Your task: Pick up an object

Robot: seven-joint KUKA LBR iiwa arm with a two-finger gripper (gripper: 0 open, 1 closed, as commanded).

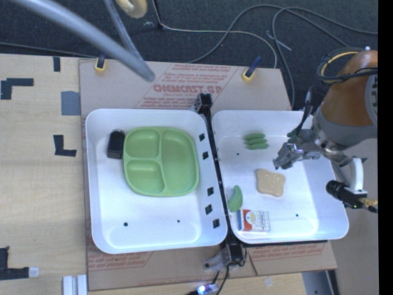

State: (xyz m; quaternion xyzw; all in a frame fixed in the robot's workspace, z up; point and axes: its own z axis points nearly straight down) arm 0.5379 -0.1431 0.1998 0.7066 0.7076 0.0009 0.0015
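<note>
In the right bin (319,223) lie a tan slice of bread (271,182), a green bean pod (255,141), a green curved piece (235,198) and a small white carton with red and blue print (253,220). My gripper (286,157) hangs over the right bin, just right of and above the bread, below the bean pod's level. Nothing shows between its fingers. The left bin (104,226) holds a green divided plate (161,161) and a small black block (115,144).
A black divider (212,183) runs between the two bins. Cardboard (184,82) lies under them, with yellow and blue clips at its far edge. Cables trail over the dark floor behind. The arm's grey and orange body (350,106) stands over the right bin's right side.
</note>
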